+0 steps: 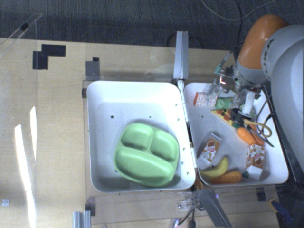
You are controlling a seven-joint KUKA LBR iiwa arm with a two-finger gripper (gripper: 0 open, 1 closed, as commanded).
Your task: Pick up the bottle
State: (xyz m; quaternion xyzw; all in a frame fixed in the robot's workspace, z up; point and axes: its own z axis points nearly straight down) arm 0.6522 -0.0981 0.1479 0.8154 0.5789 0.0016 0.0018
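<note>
Evidently the gripper point(236, 95) hangs low over the back of the right bin point(280, 175) because the bottle, which we cannot single out for sure, probably lies in the clutter point(228, 112) there, and we cannot tell whether the gripper is spread or closed

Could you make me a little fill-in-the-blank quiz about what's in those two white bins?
1. The green divided tray lies in the ____ bin.
2. The banana touches a carrot near the right bin's ____ edge.
3. The band above the arm's wrist is coloured ____.
4. The arm's hand hangs over the ____ bin.

Missing words: left; front; orange; right
</note>
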